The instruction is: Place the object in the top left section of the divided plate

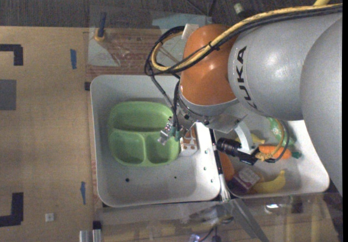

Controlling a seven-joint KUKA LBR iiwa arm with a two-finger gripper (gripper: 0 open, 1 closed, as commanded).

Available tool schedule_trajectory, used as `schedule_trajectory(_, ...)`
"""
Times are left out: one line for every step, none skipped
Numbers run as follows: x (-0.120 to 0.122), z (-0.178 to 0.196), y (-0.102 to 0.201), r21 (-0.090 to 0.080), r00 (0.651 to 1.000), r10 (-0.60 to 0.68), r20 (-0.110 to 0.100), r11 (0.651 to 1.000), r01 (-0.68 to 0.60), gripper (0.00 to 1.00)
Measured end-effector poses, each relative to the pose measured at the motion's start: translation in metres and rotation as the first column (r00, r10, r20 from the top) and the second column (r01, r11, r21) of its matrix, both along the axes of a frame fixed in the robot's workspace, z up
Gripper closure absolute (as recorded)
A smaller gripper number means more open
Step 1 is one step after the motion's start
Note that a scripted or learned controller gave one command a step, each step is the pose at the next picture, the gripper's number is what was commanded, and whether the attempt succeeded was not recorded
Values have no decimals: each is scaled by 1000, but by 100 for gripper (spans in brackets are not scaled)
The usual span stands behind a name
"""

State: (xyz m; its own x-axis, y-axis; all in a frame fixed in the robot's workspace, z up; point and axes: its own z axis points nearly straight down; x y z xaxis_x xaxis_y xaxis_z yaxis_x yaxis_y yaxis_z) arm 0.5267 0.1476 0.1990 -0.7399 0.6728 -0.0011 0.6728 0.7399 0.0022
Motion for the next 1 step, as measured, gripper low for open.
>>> schedule_trajectory(1, 20, 53, 0, 990, 139, 3, 990, -139, 100)
